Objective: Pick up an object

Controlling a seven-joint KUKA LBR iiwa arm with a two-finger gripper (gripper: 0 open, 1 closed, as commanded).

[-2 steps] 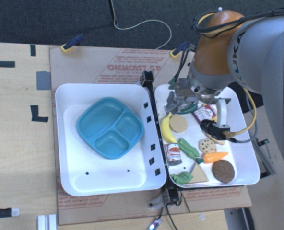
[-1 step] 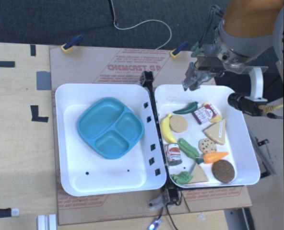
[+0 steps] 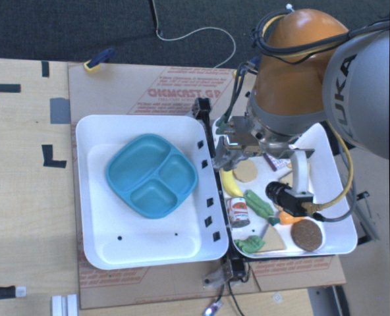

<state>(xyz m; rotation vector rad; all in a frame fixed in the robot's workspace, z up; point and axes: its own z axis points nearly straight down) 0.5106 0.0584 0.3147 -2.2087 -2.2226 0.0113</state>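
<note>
My gripper (image 3: 233,155) hangs low over the upper left part of the right bin (image 3: 333,176), under the big grey and orange arm. Right below it lie a yellow banana (image 3: 230,184) and a tan round cookie (image 3: 246,172). A green pod (image 3: 259,203), a small red-labelled can (image 3: 238,212), an orange piece (image 3: 287,218), a brown round patty (image 3: 307,234), a green leafy piece (image 3: 250,244) and a tan slice (image 3: 273,241) lie further toward the bin's front. The arm hides the bin's back part.
The left bin (image 3: 103,242) holds a blue divided plate (image 3: 152,174). A black clip divider (image 3: 208,170) runs between the bins. A white cable loops over the dark floor at the back. A yellow and blue clamp (image 3: 98,58) sits at the cardboard's far left corner.
</note>
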